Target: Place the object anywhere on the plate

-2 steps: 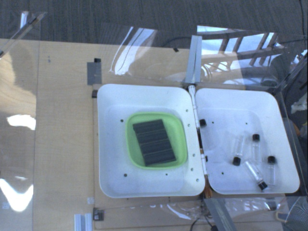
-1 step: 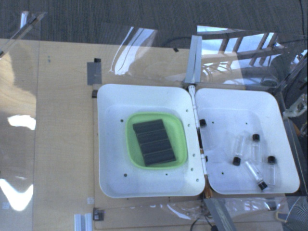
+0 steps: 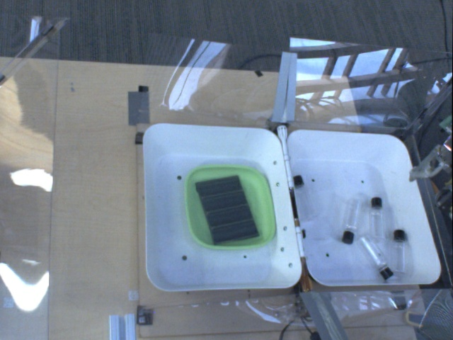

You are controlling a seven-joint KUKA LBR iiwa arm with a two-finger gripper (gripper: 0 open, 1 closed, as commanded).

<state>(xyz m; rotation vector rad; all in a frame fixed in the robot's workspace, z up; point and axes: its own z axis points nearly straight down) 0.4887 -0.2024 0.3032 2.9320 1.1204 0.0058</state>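
A dark grey ribbed rectangular block (image 3: 226, 209) lies flat on the green plate (image 3: 195, 218), slightly turned, covering most of the plate's middle. The plate sits in the centre of the left white bin (image 3: 161, 190). Nothing touches the block.
The right white bin (image 3: 333, 154) holds several clear vials with black caps, such as one vial (image 3: 351, 218) and another (image 3: 375, 257), plus a small black cap (image 3: 298, 180) near the divider. A grey bracket (image 3: 285, 91) stands behind the bins on the wooden bench.
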